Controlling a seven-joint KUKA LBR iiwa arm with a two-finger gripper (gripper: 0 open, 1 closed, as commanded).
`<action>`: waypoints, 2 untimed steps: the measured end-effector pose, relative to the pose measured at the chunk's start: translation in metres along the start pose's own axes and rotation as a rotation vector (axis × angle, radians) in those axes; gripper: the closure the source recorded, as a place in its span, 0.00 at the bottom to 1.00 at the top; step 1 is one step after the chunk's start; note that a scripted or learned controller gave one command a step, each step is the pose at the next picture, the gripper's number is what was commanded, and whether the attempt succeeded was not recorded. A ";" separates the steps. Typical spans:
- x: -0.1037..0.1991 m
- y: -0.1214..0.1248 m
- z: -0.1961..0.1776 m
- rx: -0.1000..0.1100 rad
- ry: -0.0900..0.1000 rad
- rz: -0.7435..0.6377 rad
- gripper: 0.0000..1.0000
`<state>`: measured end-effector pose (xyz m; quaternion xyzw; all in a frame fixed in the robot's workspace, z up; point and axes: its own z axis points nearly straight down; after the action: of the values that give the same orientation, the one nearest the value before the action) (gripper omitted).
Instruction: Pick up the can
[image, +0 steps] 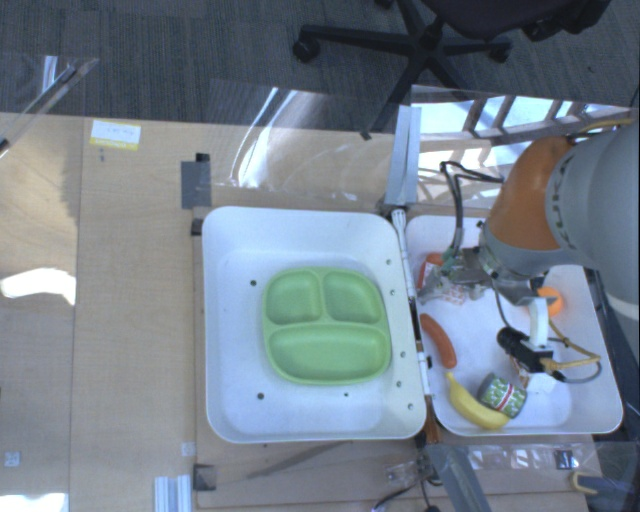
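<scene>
1. Can (503, 396): lies in the right bin (590, 415), at the bin's 6 o'clock, near the front wall.
2. Banana (470, 402) is pressed close at the can's 8 o'clock and curves beneath it.
3. Red sausage (439, 341) is at the can's 10 o'clock, well apart from it.
4. Small orange piece (551, 301) at 1 o'clock, partly under the arm (560, 200).
5. Claw (455, 278) is low at the bin's 10 o'clock, away from the can; whether it is released or clenched, cannot tell.
6. Left bin (225, 300) holds a green divided plate (326, 326).

Can (502, 396) beside banana (468, 403), right bin (588, 402)
</scene>
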<state>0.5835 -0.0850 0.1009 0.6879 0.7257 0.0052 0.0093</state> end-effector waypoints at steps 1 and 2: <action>-0.030 0.068 0.017 0.017 0.002 0.256 0.00; -0.012 0.004 0.013 0.012 0.002 0.324 0.00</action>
<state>0.5885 -0.0972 0.0882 0.7961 0.6051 0.0029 0.0034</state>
